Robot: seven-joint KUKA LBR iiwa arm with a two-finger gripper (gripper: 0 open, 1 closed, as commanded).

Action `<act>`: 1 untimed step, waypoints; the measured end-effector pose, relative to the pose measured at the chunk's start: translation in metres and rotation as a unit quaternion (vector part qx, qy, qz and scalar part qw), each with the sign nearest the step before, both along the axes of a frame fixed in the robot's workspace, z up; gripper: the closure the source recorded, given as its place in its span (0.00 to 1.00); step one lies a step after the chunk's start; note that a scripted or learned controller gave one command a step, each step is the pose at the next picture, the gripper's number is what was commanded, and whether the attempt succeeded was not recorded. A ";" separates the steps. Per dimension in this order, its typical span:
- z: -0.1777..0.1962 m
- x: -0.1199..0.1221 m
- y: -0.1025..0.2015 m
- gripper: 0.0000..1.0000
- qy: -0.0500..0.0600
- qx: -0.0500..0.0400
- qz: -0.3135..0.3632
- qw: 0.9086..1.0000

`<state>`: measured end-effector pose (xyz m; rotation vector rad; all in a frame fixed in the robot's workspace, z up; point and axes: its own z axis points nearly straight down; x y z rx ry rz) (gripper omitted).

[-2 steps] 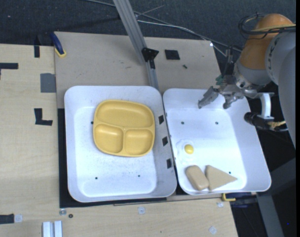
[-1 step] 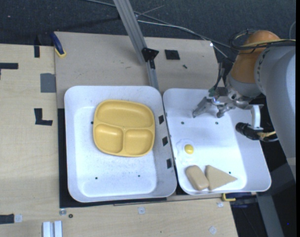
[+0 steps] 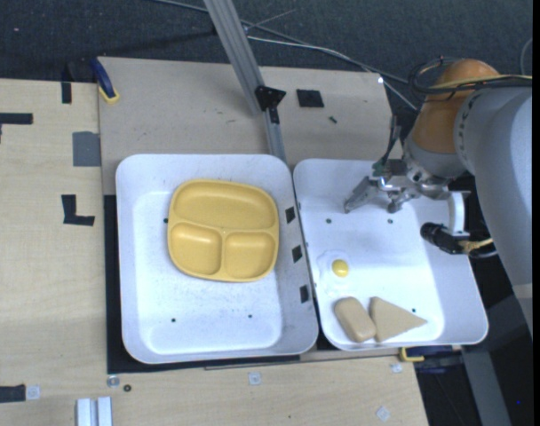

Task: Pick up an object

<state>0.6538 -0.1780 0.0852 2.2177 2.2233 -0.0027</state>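
Gripper over the far end of the right bin, with every loose piece toward the near end.

The gripper [image 3: 374, 199] hung above the far half of the right bin [image 3: 448, 264], its two fingers spread apart and nothing between them. The small yellow ball [image 3: 340, 268] lay nearest, toward the near side and slightly left of the fingertips; the tan rounded block [image 3: 353, 319] and tan wedge [image 3: 396, 318] sat side by side by the near wall. The yellow divided plate [image 3: 224, 229] rested in the left bin [image 3: 146, 264], well apart. The coming reach would likely run nearward and down.
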 end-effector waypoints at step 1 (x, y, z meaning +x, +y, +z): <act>0.012 0.001 -0.001 1.00 -0.003 -0.002 0.001 1.000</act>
